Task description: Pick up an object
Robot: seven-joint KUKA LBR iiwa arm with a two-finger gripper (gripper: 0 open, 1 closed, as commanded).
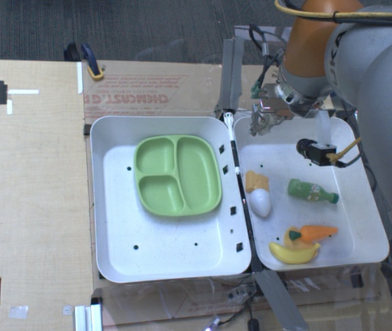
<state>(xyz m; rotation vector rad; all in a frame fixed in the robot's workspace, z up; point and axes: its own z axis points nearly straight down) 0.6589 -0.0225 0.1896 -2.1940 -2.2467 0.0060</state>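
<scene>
step: approach, nothing picked | pincer (259, 125) at right bin's (361, 250) far rim, grip state unclear | next: descend onto egg (260, 202)

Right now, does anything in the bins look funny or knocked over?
A little. The green bottle lies on its side in the right bin. The green plate sits slightly crooked in the left bin. Nothing looks spilled or broken.

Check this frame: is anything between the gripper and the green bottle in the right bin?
Nothing visible blocks it. The gripper hangs over the right bin's far left corner; the green bottle lies toward the middle, with bare bin floor between. The egg and yellow piece sit left of that line.
</scene>
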